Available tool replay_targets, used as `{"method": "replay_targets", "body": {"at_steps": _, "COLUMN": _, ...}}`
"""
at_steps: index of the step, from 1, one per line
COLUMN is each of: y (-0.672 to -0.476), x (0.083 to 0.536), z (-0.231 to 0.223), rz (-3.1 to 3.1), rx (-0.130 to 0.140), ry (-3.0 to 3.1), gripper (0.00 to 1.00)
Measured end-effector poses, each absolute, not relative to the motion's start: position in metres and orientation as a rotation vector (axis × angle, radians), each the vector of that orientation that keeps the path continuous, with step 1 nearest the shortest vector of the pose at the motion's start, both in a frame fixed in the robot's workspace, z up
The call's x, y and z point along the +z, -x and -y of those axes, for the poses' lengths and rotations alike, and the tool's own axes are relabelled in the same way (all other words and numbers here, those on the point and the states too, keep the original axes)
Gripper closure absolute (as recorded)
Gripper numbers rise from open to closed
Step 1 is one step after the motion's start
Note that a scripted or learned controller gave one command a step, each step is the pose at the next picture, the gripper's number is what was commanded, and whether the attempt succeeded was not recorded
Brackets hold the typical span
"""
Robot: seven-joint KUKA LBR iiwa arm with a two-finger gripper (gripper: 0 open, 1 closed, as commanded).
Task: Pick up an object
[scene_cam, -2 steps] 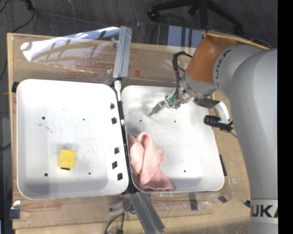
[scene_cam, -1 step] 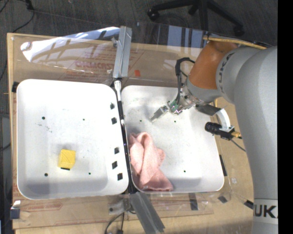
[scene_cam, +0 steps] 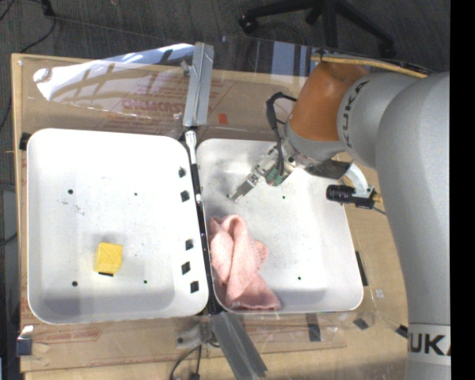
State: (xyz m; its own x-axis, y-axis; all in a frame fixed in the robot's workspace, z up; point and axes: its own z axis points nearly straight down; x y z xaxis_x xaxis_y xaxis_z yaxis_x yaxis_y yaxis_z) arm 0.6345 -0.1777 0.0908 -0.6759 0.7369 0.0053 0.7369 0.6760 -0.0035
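The big grey arm (scene_cam: 404, 172) comes in from the right, with its orange band (scene_cam: 324, 101) up near the top. Its gripper (scene_cam: 241, 188) points down into the right bin (scene_cam: 332, 275), near the bin's top left part. The fingers look closed together with nothing between them (they are small and hard to see well). A pink cloth (scene_cam: 237, 264) lies crumpled below the gripper, against the bin's left wall, apart from the fingers. A yellow sponge (scene_cam: 109, 258) sits in the left bin (scene_cam: 55, 157).
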Motion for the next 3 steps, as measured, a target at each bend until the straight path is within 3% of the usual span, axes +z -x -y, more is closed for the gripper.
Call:
{"method": "replay_targets", "body": {"at_steps": 2, "y": -0.621, "x": 0.091, "z": 0.122, "rz": 2.991, "rx": 0.001, "ry": 0.946, "gripper": 0.00}}
{"method": "replay_targets", "body": {"at_steps": 3, "y": -0.622, "x": 0.101, "z": 0.122, "rz": 2.993, "rx": 0.003, "ry": 0.941, "gripper": 1.00}}
